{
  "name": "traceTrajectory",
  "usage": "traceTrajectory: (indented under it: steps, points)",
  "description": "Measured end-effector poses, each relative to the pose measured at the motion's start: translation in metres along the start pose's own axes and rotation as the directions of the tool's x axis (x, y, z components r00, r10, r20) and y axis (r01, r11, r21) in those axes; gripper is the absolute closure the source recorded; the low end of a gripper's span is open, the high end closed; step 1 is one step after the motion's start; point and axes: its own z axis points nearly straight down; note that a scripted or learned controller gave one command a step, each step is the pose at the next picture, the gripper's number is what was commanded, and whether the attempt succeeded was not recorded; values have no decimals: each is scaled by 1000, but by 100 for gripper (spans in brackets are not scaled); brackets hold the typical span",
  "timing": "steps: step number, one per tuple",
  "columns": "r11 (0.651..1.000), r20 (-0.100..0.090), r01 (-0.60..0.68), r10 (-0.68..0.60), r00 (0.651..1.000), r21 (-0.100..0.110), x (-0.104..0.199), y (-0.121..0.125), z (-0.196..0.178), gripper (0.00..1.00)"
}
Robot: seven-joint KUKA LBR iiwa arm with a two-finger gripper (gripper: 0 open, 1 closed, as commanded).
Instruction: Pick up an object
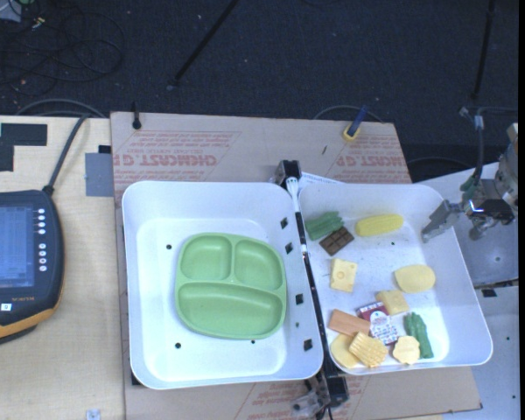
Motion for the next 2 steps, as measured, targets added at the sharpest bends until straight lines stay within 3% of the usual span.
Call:
traceTrajectory:
  steps: [1,2]
  points:
    - [1000,-6,4,-4,1000,11,82,-42,121,0]
    - [1000,6,-4,4,1000,-9,88,-75,174,0]
